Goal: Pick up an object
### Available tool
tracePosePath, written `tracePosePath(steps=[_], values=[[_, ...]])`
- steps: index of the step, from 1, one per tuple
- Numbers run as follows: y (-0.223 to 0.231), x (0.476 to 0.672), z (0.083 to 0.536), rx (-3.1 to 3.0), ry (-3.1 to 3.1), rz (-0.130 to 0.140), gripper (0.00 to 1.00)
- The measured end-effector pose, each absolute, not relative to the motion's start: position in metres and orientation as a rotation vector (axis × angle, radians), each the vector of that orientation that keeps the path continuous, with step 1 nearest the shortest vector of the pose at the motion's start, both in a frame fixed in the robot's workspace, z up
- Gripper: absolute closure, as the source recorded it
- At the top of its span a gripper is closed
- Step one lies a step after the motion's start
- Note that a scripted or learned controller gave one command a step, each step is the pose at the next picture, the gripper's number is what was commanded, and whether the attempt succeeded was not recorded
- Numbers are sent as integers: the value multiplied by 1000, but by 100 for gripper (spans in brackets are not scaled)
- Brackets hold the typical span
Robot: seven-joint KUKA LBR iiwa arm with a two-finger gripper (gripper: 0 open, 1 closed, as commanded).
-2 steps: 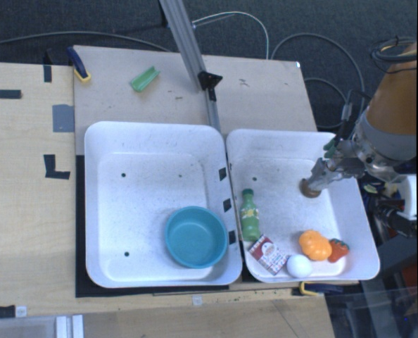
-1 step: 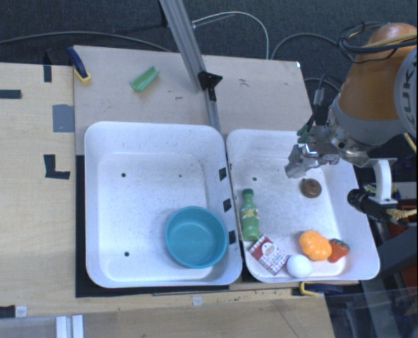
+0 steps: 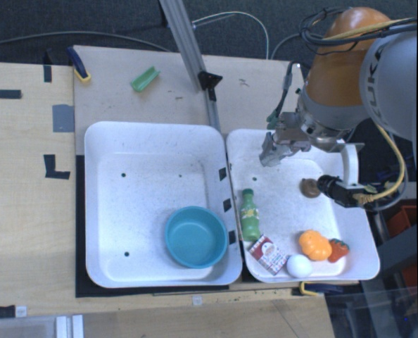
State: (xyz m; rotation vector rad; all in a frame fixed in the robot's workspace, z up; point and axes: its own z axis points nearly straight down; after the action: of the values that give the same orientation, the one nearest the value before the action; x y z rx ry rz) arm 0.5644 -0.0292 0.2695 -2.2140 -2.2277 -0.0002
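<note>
Gripper (image 3: 274, 152) hovers over the right bin (image 3: 350, 213), near its far-left corner; can't tell its state from this angle, nothing visibly held. Candidates sit toward the near edge: green bottle (image 3: 249, 215) along the left wall, red-white packet (image 3: 268, 253), white egg (image 3: 298, 265), orange fruit (image 3: 314, 244), small brown object (image 3: 309, 187) mid-bin. Blue bowl (image 3: 195, 236) in the left bin (image 3: 117, 189). Risks: bottle lying flat could roll off the grasp; the near-edge cluster is tight, so neighbours may get nudged; wall may block a clean closure.

From my screen I count two white bins (image 3: 96, 189), one blue bowl (image 3: 195, 236), one green bottle (image 3: 249, 215), one orange fruit (image 3: 314, 245), one white egg (image 3: 298, 265), one red-and-white packet (image 3: 268, 253).
</note>
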Motion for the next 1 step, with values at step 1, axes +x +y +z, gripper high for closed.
tracePosePath(steps=[1], values=[[24,596,258,-2213,-2228,0,100]])
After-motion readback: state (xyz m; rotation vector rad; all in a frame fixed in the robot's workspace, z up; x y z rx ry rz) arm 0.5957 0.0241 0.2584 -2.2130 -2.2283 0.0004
